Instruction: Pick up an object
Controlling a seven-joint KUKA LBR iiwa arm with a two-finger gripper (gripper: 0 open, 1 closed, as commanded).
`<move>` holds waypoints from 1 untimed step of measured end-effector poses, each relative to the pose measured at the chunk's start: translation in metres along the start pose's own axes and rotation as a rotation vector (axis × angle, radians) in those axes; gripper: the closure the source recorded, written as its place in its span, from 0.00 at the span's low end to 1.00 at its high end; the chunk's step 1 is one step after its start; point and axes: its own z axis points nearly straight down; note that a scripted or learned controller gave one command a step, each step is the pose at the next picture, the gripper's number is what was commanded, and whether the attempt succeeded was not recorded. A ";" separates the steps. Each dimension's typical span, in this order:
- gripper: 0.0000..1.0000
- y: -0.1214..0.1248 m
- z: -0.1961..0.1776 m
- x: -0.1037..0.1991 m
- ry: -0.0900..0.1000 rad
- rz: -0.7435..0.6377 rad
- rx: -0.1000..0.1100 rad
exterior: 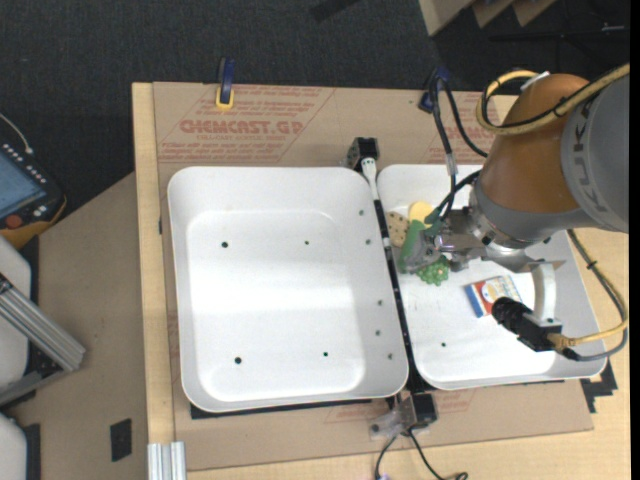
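My gripper hangs low over the left part of the right bin, under the grey and orange wrist. A green leafy object lies right beneath it, touching or nearly touching the gripper. A beige piece with dark dots and a yellow object lie just to the gripper's upper left, near the bin's left wall. A small white packet with blue and red print lies to the lower right. The wrist hides the bin's far right part.
The left bin sits beside the right one, with a dark divider strip between them. Both rest on a cardboard sheet held by blue clamps. Dark floor lies beyond the bench.
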 end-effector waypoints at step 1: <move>1.00 0.013 0.007 0.080 0.000 -0.002 0.005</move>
